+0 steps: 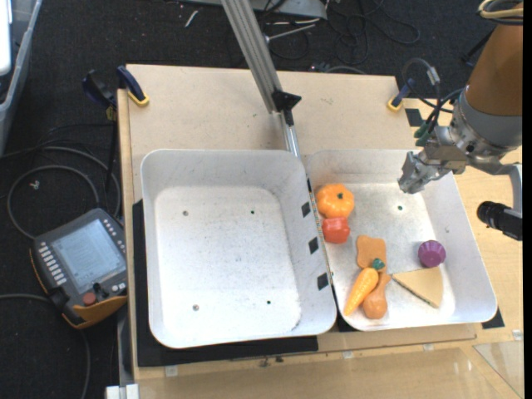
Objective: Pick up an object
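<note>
Orange and rounded, a small toy pumpkin (335,199) sits near the left wall of the right bin (465,231), and just below it, touching or nearly so, lies a red tomato-like piece (336,230). Toward the middle of that bin's floor rests an orange block (371,249), and below it a toy carrot (362,289) with a green top leans at a slant beside a smaller orange piece (375,306) near the front edge. To the right of these lies a pale yellow wedge of toy cheese (422,288), and just above the wedge sits a small purple round object (431,253). All of these things lie on the bin floor, none of them lifted. The gripper (413,178) hangs over the upper right part of the same bin, well apart from the pumpkin and from the purple object, with nothing visible between its fingers; whether the claw is spread or pressed together cannot be told from this angle. The grey arm (490,115) with its orange band reaches in from the right. The left bin (158,223) lies beside the right one, their walls meeting in the middle of the wooden bench (208,106).
</note>
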### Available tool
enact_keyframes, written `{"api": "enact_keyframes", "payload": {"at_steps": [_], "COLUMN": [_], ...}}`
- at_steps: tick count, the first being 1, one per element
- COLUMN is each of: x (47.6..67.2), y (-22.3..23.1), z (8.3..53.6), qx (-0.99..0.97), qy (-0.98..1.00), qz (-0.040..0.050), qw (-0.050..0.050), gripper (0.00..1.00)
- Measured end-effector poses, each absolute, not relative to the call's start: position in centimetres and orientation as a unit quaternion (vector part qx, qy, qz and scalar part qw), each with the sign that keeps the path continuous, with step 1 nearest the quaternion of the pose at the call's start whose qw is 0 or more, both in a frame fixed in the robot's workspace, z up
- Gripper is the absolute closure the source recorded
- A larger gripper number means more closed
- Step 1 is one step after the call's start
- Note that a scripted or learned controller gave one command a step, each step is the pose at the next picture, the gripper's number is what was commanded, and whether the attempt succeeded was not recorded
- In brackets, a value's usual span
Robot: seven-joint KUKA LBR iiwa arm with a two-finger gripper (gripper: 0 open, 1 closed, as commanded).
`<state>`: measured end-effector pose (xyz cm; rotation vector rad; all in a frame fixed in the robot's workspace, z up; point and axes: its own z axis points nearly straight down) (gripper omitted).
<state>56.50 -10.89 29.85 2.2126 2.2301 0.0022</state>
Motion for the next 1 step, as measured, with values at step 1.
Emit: {"api": "enact_keyframes", "payload": {"at_steps": [1], "x": [55.67], "y": [-5.41], "z": [29.38], "qx": [0.704], "qy": [0.710], "qz": [0.0000], "qw": [-0.001], "gripper": [1.00]}}
